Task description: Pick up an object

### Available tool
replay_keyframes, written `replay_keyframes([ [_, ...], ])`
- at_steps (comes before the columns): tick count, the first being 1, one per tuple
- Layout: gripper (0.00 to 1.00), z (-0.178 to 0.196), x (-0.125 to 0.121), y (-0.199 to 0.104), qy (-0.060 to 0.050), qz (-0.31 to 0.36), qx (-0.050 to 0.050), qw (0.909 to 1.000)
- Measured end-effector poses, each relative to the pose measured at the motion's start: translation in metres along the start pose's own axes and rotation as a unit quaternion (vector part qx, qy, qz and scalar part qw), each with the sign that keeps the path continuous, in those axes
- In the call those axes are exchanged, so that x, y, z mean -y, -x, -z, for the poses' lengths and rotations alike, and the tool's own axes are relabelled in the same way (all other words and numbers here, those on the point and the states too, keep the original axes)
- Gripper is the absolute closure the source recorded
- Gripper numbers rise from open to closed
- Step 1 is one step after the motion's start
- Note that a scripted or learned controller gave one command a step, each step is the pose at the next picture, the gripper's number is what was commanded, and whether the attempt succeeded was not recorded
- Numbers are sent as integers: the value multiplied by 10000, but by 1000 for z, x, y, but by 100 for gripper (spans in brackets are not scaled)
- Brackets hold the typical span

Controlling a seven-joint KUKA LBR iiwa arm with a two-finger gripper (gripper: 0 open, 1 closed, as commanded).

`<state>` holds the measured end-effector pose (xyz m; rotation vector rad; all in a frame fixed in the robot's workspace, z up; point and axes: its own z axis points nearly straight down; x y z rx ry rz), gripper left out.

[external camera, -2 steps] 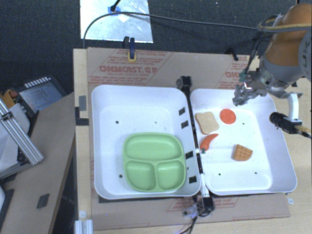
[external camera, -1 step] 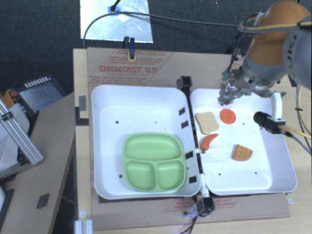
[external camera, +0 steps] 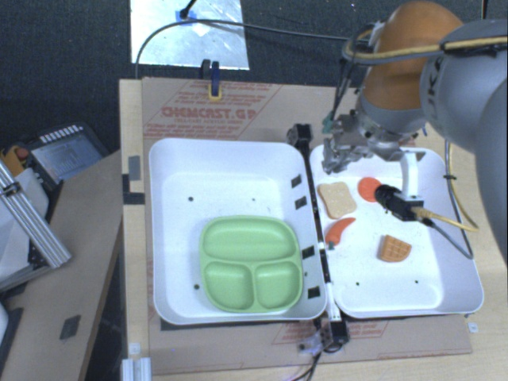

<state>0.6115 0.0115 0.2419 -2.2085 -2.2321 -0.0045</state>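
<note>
Writing: you can read "CHEMCAST" printed in red on the tan board (external camera: 210,111) under the bins; the characters after it are too blurred to make out.
Gripper (external camera: 337,159): it hangs over the far left corner of the right bin (external camera: 413,288), just behind the toast slice; this view does not show you whether it is spread or closed.
Toast slice (external camera: 336,198): pale tan, square with a rounded top, lying flat near the right bin's left wall.
Red disc (external camera: 367,187): small and round, just right of the toast.
Red crescent (external camera: 340,230): orange-red and curved, in front of the toast, beside the divide between the bins.
Waffle piece (external camera: 394,249): golden and gridded, near the middle of the right bin.
Left bin (external camera: 182,213): holds a green three-compartment plate (external camera: 251,262) towards its near side.
Surroundings: a wooden bench (external camera: 103,213), with a dark textured backdrop and a silvery sheet (external camera: 189,18) behind it.
</note>
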Motion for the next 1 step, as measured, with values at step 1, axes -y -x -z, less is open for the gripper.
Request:
replay_keyframes([
  [1, 100, -11, 6, -61, -5, -5, 0, 10000],
])
